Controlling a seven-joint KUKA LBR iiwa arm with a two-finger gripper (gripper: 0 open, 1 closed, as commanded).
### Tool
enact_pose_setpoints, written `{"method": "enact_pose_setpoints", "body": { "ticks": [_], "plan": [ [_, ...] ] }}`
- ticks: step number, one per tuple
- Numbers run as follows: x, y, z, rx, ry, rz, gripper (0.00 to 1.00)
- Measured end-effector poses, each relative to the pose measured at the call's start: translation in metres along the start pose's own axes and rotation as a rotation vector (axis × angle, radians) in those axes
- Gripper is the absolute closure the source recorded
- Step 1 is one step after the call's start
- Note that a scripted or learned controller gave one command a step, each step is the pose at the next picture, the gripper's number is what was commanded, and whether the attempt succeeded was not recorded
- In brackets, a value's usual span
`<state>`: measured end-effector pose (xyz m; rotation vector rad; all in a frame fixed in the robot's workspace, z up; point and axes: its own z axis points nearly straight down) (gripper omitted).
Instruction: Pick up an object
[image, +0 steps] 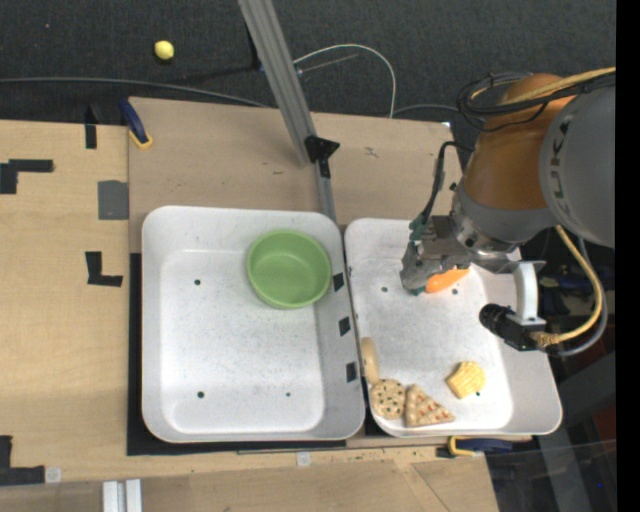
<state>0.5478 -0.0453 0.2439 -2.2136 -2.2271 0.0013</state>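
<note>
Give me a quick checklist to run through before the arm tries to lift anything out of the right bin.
1. Claw is over the right bin: ok.
2. Target within reach: ok, the orange carrot-like piece lies right beside the claw.
3. Piece actually between the claw's tips: cannot tell, the wrist hides the contact.
4. Space around the target: ok, the yellow piece, the crackers and the pizza slice lie apart, near the front edge.
5. Green bowl out of the way: ok, it sits in the left bin.
</note>
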Motion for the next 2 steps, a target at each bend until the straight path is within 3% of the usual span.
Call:
{"method": "enact_pose_setpoints", "body": {
  "ticks": [2],
  "plan": [
    [0.115,0.019,0.012,0.000,0.002,-0.003,1.00]
  ]
}}
